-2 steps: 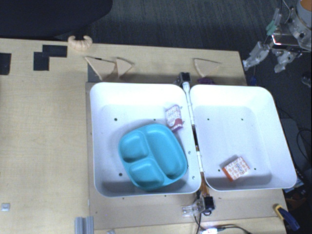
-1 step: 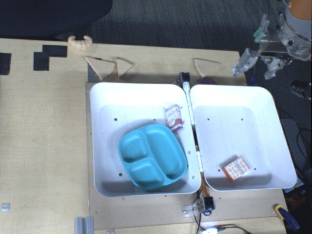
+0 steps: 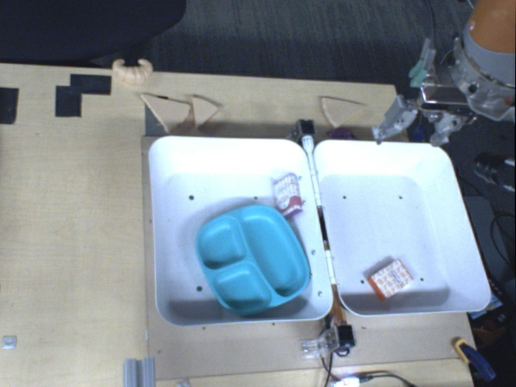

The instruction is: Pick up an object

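Down at the near edge of the tabletop (image 3: 72, 240) a small clear clip with wires (image 3: 332, 343) sits just below the seam where the two bins meet. Above it, the left bin (image 3: 173, 216) holds a blue divided tray (image 3: 254, 256), three compartments showing, lying flat toward the near right of that bin. Just beyond the tray's far right corner, a small red-and-white packet (image 3: 288, 193) rests close to the bin's right wall. Over in the right bin (image 3: 419, 184), an orange-and-white carton (image 3: 391, 278) lies by itself near the front wall (tilted a little, printed face up). Now the arm: its tool (image 3: 418, 125) hangs at the far edge of the right bin, well apart from the carton, fingers (image 3: 393, 122) spread apart with nothing between them.
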Robot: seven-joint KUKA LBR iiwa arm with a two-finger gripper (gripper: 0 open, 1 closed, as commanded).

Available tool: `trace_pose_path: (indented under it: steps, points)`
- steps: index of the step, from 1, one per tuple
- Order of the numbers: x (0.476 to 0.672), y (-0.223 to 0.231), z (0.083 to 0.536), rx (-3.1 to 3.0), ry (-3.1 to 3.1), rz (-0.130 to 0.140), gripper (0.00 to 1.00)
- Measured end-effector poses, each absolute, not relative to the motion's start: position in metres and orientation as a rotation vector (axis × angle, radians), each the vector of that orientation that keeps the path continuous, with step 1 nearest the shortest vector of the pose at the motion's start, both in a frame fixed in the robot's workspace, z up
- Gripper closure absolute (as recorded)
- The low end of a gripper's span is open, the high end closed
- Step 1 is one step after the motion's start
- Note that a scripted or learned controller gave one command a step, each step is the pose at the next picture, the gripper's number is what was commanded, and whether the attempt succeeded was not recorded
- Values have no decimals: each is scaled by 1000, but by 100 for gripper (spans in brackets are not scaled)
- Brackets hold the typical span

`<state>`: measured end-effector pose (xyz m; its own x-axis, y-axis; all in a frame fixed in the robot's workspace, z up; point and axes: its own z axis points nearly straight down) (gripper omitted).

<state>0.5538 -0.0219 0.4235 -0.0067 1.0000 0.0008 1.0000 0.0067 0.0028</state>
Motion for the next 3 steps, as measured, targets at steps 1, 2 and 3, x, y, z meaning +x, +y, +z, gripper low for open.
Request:
trace_pose_path:
  steps: [1, 2, 3]
  points:
    - [535, -57, 414, 2216, 2224, 3, 0]
    - [493, -2, 391, 2214, 2227, 3, 0]
    - [490, -52, 430, 2215, 2222, 5, 0]
